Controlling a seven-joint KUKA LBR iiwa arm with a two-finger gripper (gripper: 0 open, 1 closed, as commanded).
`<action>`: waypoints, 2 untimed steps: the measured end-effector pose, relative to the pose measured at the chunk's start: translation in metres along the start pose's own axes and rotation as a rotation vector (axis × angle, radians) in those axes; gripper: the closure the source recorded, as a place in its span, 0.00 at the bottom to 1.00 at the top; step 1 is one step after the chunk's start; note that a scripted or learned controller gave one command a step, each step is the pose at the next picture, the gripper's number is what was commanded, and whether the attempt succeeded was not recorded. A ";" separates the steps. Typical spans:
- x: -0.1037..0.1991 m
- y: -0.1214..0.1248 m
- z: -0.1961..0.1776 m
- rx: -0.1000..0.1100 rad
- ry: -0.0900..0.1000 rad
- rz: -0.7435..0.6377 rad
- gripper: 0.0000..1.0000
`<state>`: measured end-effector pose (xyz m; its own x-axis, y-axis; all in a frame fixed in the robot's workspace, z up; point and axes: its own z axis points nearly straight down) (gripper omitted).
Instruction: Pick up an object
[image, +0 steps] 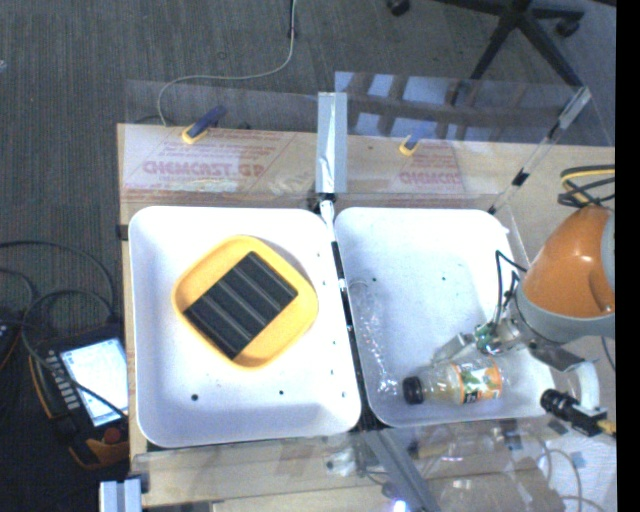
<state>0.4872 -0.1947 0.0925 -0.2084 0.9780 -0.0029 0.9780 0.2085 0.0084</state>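
A: Start at the left. What's in the left bin (150, 330)?

B: A yellow dish (245, 300) with a dark ribbed insert, lying flat near the middle, well apart from the arm.

A: And the right bin (420, 240)?

B: A bottle (455, 384) on its side near the front wall, black cap pointing left, orange-and-green label round the body. There's also something clear and crinkled, maybe plastic wrap, near that bin's left wall; too faint to be sure.

A: Where's the gripper (490, 338)?

B: Low in the right bin, just above and right of the bottle, under the orange band (570, 275). Whether it is spread or closed I cannot tell; nothing visibly sits in it.

A: So the bottle's the likely target. How would it handle?

B: My guess: light, thin clear plastic, so it gives under pressure and is slick. Being round and on its side, it would probably roll if nudged off-centre.

A: Best place to take hold?

B: Across the labelled middle, closing square to its long axis. The cap end is narrower and would likely slip free.
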 end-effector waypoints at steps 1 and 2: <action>-0.014 0.000 -0.003 -0.002 0.007 0.340 0.00; -0.015 -0.002 0.000 0.000 0.007 0.203 0.00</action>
<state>0.4890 -0.2101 0.0928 -0.0075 1.0000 0.0062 0.9999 0.0075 0.0083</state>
